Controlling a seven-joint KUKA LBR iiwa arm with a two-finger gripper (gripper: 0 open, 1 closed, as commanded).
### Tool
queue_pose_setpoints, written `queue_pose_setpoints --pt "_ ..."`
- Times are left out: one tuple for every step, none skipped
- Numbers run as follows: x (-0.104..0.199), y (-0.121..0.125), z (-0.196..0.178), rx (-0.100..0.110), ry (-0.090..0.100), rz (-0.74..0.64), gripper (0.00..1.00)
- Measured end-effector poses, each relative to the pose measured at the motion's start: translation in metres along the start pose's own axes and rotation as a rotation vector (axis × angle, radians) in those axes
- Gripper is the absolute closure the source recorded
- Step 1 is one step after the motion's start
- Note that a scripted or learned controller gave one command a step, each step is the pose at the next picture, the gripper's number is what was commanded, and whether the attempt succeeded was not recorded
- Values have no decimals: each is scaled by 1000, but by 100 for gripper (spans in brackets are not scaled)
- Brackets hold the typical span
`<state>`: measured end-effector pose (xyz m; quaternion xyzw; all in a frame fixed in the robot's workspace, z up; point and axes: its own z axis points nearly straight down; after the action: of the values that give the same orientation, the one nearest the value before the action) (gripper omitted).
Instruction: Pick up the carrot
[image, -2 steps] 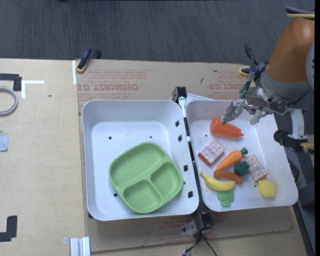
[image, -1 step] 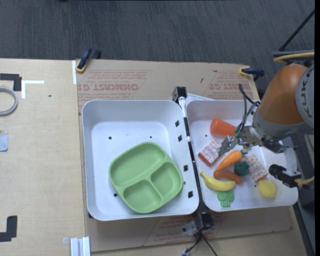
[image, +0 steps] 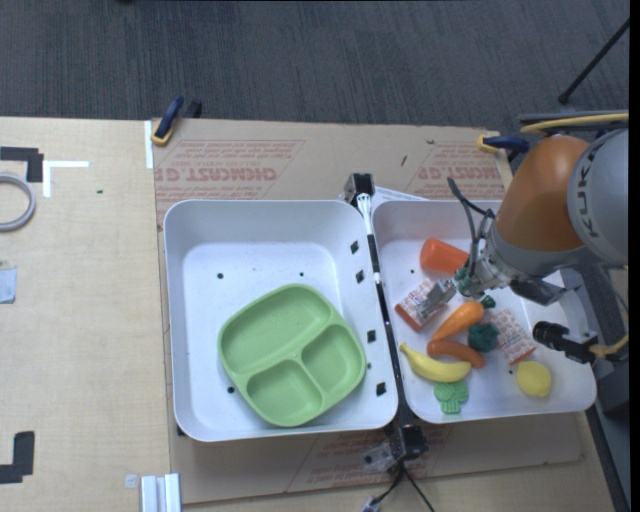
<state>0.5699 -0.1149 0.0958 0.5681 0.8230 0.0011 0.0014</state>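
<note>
my claw (image: 470, 290): grip unclear, just above carrot (image: 457, 320) | carrot: right bin (image: 570, 400), beside banana (image: 436, 366)

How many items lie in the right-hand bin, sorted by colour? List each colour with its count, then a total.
Orange: 3, the carrot, an orange block and an orange-red sausage-shaped piece.
Yellow: 2, the banana and the lemon.
Green: 2, a light green piece and a dark green piece.
Red and white: 2, two printed packets.
Total: 9
</note>
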Motion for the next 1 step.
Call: queue_pose_setpoints --pt "-12 -4 0 -5 -3 -373 0"
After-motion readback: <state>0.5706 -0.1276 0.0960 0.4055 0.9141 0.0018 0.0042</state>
